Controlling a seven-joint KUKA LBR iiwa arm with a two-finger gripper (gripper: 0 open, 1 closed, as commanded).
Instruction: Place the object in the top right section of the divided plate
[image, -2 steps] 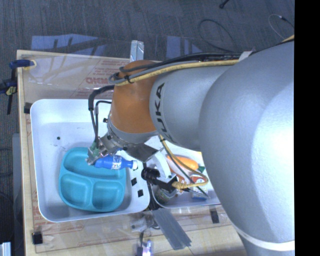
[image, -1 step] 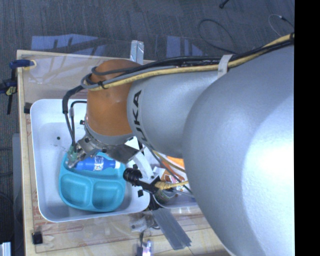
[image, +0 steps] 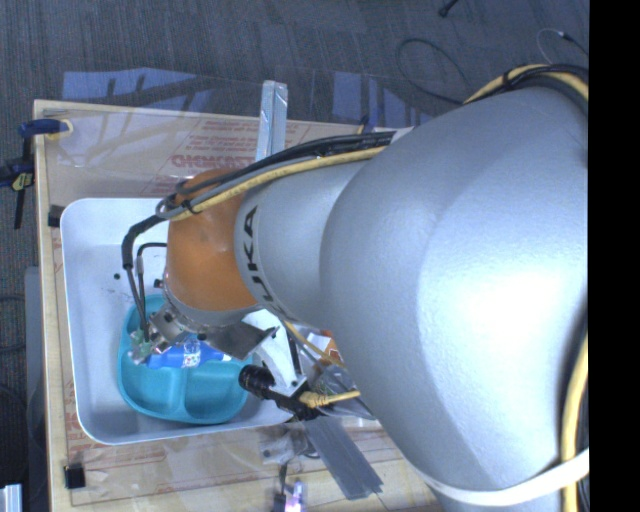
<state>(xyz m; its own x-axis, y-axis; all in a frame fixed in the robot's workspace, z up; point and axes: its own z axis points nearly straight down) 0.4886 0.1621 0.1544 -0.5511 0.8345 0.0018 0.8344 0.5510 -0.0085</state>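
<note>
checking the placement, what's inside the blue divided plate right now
The blue divided plate shows a bare lower section; its upper part lies under the arm's wrist, so anything there is hidden.

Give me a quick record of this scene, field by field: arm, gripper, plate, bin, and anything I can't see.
arm: grey arm with orange band, reaching in from the right over the left bin
gripper: gripper low over the plate; jaws too hidden to read
plate: blue divided plate, lying in the bin's near part, partly covered by the wrist
bin: white bin, left wall and near corner visible
hidden: the plate's top right section, under the wrist
</note>
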